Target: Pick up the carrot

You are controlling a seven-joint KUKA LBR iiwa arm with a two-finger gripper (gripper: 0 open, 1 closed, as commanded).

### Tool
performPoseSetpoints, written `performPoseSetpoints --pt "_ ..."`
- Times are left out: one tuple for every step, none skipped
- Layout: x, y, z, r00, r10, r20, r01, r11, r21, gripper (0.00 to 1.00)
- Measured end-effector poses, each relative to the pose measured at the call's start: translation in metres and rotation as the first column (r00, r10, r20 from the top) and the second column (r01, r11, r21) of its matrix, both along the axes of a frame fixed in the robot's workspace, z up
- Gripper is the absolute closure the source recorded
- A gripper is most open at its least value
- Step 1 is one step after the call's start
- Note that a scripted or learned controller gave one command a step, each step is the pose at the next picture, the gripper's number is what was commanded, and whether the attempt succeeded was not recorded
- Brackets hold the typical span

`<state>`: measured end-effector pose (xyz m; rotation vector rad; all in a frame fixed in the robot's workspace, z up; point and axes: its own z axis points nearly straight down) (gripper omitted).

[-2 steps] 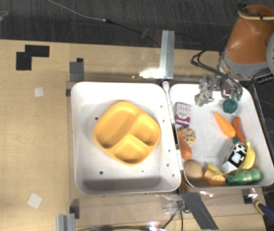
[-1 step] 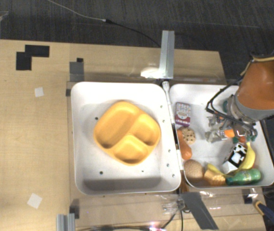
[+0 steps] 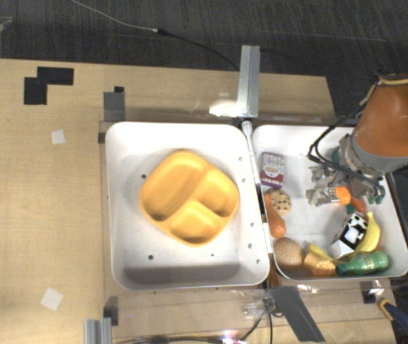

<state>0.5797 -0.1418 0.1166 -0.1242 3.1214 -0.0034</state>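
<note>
The carrot (image 3: 346,196), a small bright orange piece, lies in the right bin (image 3: 298,156) toward its right side. My gripper (image 3: 347,193) hangs straight over it, reaching down from the grey arm with the orange band (image 3: 394,124). The gripper is open, with one finger (image 3: 323,193) left of the carrot and the other (image 3: 373,191) right of it. The carrot shows in the gap between them, and the wrist hides part of it. I cannot tell whether either finger touches it.
The right bin also holds a purple-white packet (image 3: 272,168), a cookie (image 3: 281,203), an orange-red sausage-like piece (image 3: 277,225), a potato (image 3: 287,251), a banana (image 3: 371,236), a black-and-white block (image 3: 352,229) and a green cucumber (image 3: 363,264). A yellow divided plate (image 3: 189,196) sits in the left bin (image 3: 121,192).
</note>
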Motion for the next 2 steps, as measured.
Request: performPoseSetpoints --pt "-0.020 0.030 -0.009 0.998 0.068 -0.012 -0.068 0.998 0.002 1.00" --pt "0.070 -0.005 0.166 0.966 0.260 0.000 -0.260 0.966 -0.006 1.00"
